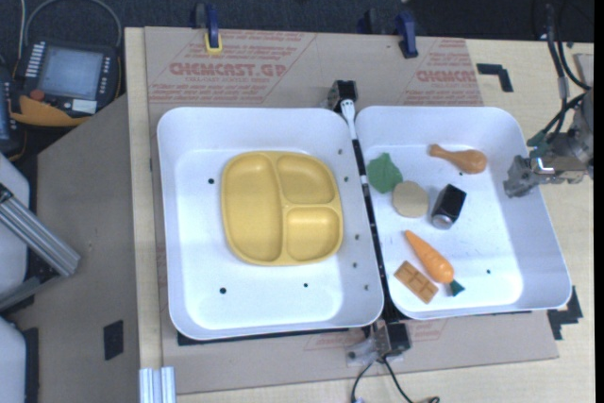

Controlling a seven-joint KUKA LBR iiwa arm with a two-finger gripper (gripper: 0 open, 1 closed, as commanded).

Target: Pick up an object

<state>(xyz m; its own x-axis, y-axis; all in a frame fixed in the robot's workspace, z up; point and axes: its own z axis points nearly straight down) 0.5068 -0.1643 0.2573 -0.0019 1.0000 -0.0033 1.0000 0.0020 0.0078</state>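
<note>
The right bin holds several small items: a green leafy piece, a beige round piece, a black cylinder, a chicken drumstick, an orange carrot and a brown cracker. My gripper hangs at the bin's right rim, apart from all of them. The drumstick lies nearest, to its left.
The left bin holds a yellow divided plate. Blue clamps grip the cardboard at the back. A teach pendant sits beyond the bench at the left. Cables run along the right edge.
</note>
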